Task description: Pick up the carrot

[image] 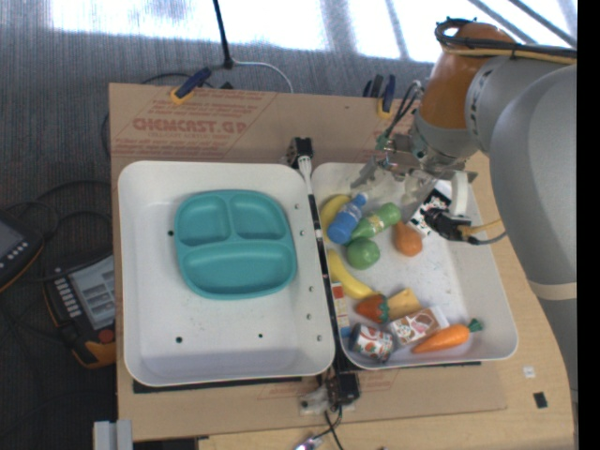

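The claw (401, 181) hangs spread and empty at the right bin's (495, 298) far end, well apart from the carrot (442, 338) at its near edge, where the crowding juice carton (412, 327) could foul a grab.

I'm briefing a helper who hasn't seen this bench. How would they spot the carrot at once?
Look in the right bin, at its near right corner. The carrot lies there beside a small carton: long, tapered and orange with a green tip, unlike the round orange fruit farther back.

Smooth glossy white plastic bins (150, 345), matt teal plastic tray (234, 244), brown cardboard sheet (187, 125), glossy orange plastic carrot (441, 338)
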